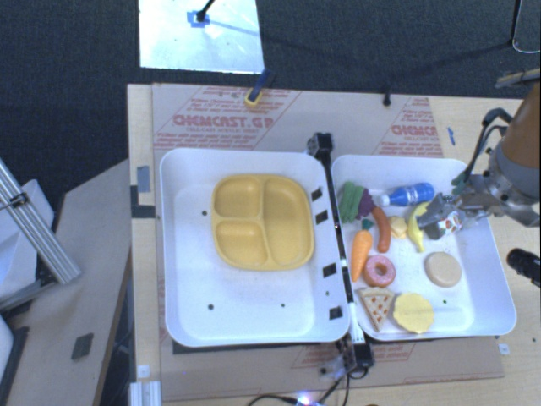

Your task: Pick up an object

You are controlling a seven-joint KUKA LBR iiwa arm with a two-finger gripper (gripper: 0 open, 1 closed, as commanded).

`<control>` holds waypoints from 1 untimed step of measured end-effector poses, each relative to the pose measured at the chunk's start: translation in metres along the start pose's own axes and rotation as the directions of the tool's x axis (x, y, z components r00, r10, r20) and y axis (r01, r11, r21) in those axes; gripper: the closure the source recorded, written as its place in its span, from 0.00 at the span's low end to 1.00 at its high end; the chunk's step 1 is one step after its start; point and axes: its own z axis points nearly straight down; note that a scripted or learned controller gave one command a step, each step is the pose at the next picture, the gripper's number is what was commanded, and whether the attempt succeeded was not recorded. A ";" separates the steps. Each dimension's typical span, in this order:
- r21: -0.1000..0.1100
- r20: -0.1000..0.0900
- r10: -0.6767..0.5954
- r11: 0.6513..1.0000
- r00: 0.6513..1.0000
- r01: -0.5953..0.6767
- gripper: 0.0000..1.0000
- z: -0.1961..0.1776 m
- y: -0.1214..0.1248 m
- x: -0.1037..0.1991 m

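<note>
We see the arm enter from the right, largely cut off, its jaws (pixel 439 214) low over the right bin (pixel 490 311) beside the banana (pixel 416 228) and bottle (pixel 409 195), their opening too blurred to tell, while the left bin (pixel 182 303) holds a yellow divided plate (pixel 262 222).

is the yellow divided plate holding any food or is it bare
Bare: the yellow divided plate shows all three compartments plain yellow; the toy food lies in the right white bin.
</note>
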 end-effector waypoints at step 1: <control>-0.007 0.001 -0.001 1.000 1.000 0.001 0.00 -0.003 0.002 0.000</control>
